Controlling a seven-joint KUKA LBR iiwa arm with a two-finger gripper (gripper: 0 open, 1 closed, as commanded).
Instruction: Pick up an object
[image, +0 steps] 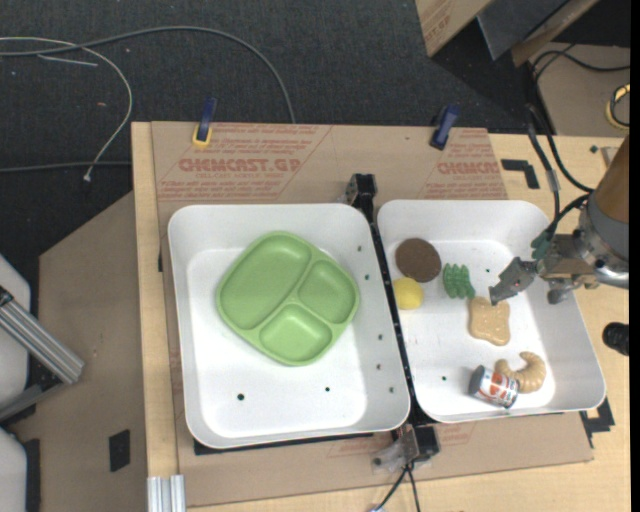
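Two white bins (190, 300): cookie (418, 259), lemon (408, 293), croissant (530, 370) ring the gripper (505, 285), its grip state unclear.

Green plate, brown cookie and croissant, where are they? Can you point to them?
green plate (288, 298): camera view, on the middle ridge where its three sections meet.
brown cookie (418, 259): camera view, centre of its round top.
croissant (531, 372): camera view, middle of its curved body.
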